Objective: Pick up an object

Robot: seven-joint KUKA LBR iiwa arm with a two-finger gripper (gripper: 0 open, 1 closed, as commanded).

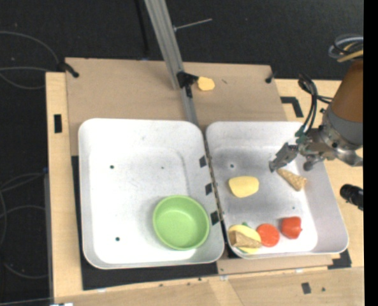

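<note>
A tan worktop (131, 88) on a dark floor carries two shallow white bins side by side, and I reach in from the right of the frame. My end effector (295, 161) hangs over the upper right part of the right bin (252, 139), its two dark fingers spread apart with nothing between them.

Just below and between those fingers lies a small tan wedge (292, 180), rough-looking like a crust; its long axis runs from upper left to lower right, the thicker end toward the lower right. It sits on the bin floor, very close to my fingertips, though I cannot tell if they touch it.

To its left, near the bin's middle, rests a smooth pale yellow oval lump (243, 186), lying wide rather than tall. Along the lower edge of the same bin sit a red blocky piece (291, 227), a round orange-red ball (268, 234) beside it, and a yellow and tan piece (245, 238) in the lower left corner.

The left bin (125, 152) holds a round, glossy green bowl (181, 222) at its lower right. A grey metal rail (166, 40) slants down from the top of the frame, with a small yellow object (206, 83) beside it on the worktop.
</note>
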